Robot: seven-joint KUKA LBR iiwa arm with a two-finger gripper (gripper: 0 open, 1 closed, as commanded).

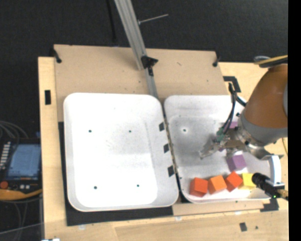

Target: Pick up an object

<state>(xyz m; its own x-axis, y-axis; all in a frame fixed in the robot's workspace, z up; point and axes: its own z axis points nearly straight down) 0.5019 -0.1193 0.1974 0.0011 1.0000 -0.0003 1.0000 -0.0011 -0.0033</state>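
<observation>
Gripper (210,149) low inside the right bin (190,117), blocks lined up nearby.
Whether its jaws are released or clenched cannot be told. A purple block (237,161) lies just right of them; three orange blocks (215,184) and a yellow block (249,179) sit below along the bin's near wall. The left bin (113,149) adjoins, on a tan bench (135,64). No writing is readable.

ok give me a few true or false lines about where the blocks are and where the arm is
1. The orange blocks sit in the right bin. True.
2. The left bin holds the purple block. False: it lies in the right bin.
3. The yellow block is at the row's right end. True.
4. The gripper hangs over the left bin. False: it is over the right bin.
</observation>
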